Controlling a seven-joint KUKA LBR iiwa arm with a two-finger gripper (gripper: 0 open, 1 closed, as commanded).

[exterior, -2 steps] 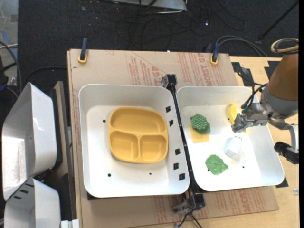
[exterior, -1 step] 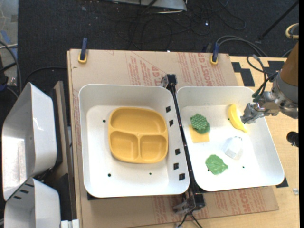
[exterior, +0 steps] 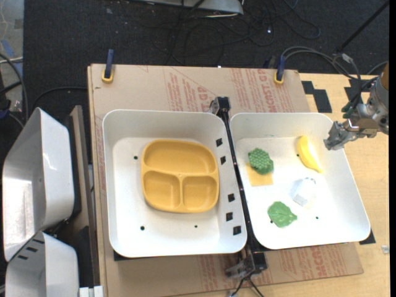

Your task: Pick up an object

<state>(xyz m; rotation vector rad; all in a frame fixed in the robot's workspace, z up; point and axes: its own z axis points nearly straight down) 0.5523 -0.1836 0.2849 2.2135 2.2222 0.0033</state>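
The right bin (exterior: 346, 184) holds a yellow banana (exterior: 307, 153), a green bumpy ball (exterior: 260, 160) resting on a flat yellow slice (exterior: 260, 177), a pale white-blue piece (exterior: 303, 191) and a green leafy lump (exterior: 281, 215). My gripper (exterior: 337, 137) hovers at the right bin's upper right rim, just right of the banana and apart from it. Nothing shows between its fingers.
The left bin (exterior: 124, 135) carries a yellow divided tray (exterior: 180, 175). A black clamp strip (exterior: 230, 166) runs between the bins. White containers (exterior: 34, 172) stand off the bench at the left. Cables cross the floor behind the cardboard base (exterior: 185, 88).
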